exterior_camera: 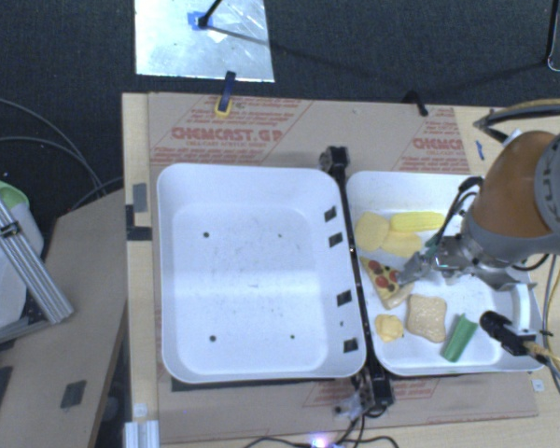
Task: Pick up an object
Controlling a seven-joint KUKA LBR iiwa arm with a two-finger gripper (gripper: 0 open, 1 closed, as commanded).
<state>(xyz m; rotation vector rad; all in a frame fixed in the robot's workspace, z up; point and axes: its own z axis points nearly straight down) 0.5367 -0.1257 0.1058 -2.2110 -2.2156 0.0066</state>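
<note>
Writing: the brown cardboard sheet (261, 124) under the bins carries red print reading "CHEMCAST GP" along its top edge, repeated at a slant near its upper right corner; further smaller red print there is too fine to read.
Arm: the grey KUKA arm (527, 203) enters from the right with its orange band over the right bin's upper right, the wrist bent down and leftward into the bin.
Gripper: the gripper (416, 267) sits low over the middle of the right bin, its metal tip pointing left toward the pizza slice; whether its fingers are apart or together cannot be told, and no object shows between them.
Right bin: the right bin (504, 357) holds all the toy food.
Corn: a yellow corn cob (416, 221) lies near the bin's top, beside a pale yellow round piece (372, 231).
Pizza: a toy pizza slice (385, 281) lies along the left wall, just left of the gripper tip.
Bread: a toast slice (427, 316) lies below the gripper, with a small yellow lump (388, 327) to its left.
Green piece: a green stick-shaped block (458, 338) lies tilted just right of the toast.
Left bin: the left bin (252, 273) shows a bare white floor with a few dark specks.
Beyond the bench: a shiny metal plate (203, 24) lies on dark carpet above the cardboard.
</note>
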